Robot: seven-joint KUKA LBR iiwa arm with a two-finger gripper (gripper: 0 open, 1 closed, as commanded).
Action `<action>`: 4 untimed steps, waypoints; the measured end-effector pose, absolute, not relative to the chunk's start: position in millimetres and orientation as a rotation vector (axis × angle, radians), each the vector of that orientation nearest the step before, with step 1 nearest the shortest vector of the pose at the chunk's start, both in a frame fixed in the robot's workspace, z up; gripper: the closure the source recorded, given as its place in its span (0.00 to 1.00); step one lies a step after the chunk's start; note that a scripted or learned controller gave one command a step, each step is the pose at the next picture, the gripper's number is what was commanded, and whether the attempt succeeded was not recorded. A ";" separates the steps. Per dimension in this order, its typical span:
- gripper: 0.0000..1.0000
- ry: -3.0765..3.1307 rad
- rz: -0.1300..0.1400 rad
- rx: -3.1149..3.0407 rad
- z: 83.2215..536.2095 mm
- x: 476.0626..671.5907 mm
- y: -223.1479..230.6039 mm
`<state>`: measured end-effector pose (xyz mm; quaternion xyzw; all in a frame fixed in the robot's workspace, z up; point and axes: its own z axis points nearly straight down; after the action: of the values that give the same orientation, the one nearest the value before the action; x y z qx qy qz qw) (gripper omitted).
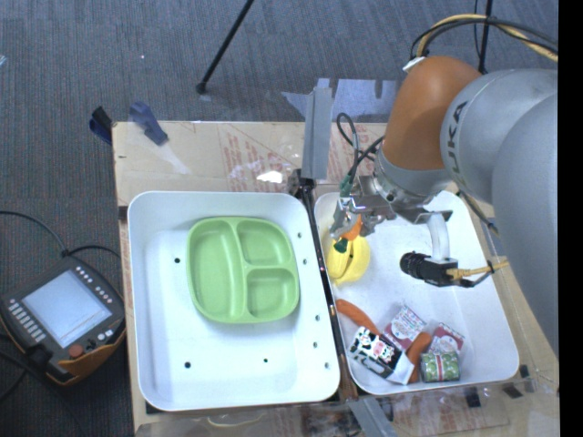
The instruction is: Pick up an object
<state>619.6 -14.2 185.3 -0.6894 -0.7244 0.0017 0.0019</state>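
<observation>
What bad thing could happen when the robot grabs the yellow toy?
The gripper sits right on top of the yellow toy, which lies close against the right bin's left wall. A finger might bump that wall, or the rounded toy could slip out sideways. A carrot and small packets lie just below, so a sliding toy might knock into them.

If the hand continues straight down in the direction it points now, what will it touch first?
Most likely the yellow toy: the hand hangs just above its orange top in the right bin. From one slanted view, the gap between them is unclear.
</observation>
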 end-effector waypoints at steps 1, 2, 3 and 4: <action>1.00 -2.359 0.006 -2.071 198.4 639.3 0.7; 0.00 -2.359 0.006 -2.070 198.4 639.3 0.7; 0.00 -2.505 0.004 -1.889 118.4 610.6 -97.1; 0.00 -2.534 0.002 -1.849 85.3 552.4 -102.8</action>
<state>552.4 -102.8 85.3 -0.5894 -0.8078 0.0007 0.0027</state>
